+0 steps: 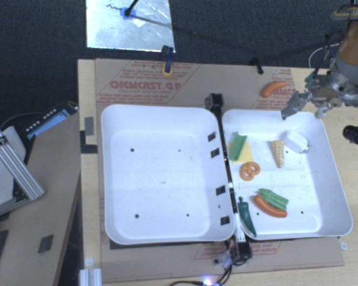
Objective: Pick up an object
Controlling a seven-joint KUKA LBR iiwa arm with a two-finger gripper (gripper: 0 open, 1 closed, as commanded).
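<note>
My gripper point(305, 107) hangs over the far edge of the right bin point(328, 177), its fingers spread open with nothing between them. Below it in that bin lie a white block point(296, 142), a corn cob point(278, 153), a pretzel point(249, 171), a green piece on a yellow wedge point(239, 148), and an orange sausage with a green pod point(271, 202). A dark green pepper point(246, 217) rests at the bin's near left rim. Another orange sausage point(273, 89) lies outside the bin on the cardboard, left of the gripper.
The left bin point(161, 171) stands beside the right one, with black clips point(216, 137) along the seam between them. A yellow-and-blue clamp point(167, 61) and a shiny sheet point(130, 16) sit at the back. A metal frame point(12, 165) stands at the left.
</note>
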